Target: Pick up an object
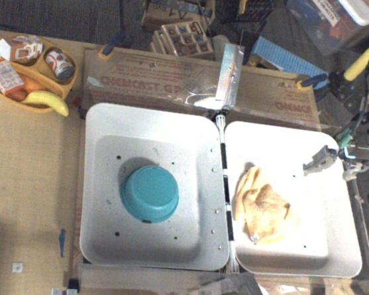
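Note:
A teal bowl point(151, 193) sits upside down in the middle of the left bin point(106, 134). A crumpled tan cloth point(261, 204) lies in the left half of the right bin point(331, 255). My gripper point(319, 160) hangs over the right bin's upper right part, up and to the right of the cloth and apart from it. Nothing shows between its fingers.
A yellow tray point(26, 74) with a banana and small food items rests on the bench at the far left. Cardboard point(159, 83) and clutter lie behind the bins. A clear plastic piece point(229, 75) stands at the back, above the seam between the bins.

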Available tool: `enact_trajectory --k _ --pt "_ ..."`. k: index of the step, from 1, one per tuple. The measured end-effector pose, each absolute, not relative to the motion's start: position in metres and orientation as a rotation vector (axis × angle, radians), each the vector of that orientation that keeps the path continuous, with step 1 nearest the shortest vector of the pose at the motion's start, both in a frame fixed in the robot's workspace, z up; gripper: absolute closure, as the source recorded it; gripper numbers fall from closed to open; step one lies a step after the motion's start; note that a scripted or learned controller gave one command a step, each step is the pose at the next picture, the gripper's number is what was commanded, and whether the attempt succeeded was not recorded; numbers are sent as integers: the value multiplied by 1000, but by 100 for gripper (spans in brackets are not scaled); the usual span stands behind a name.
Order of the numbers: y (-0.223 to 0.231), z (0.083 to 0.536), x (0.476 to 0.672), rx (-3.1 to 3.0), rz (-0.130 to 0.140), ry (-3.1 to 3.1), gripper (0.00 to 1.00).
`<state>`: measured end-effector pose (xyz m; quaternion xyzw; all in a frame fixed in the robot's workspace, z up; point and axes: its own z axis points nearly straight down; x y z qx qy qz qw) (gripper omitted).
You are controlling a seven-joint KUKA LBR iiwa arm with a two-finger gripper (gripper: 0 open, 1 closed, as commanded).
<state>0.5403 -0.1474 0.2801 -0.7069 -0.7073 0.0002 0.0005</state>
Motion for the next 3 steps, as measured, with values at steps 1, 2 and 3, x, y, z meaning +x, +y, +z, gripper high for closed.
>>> enact_trajectory --k 1,2,3 --pt "-147 98 546 -2214 -7 -2236 0" --pt "-150 108 547 -2223 -10 -2231 100" --pt "-121 178 547 -2068 -1 -2366 100"
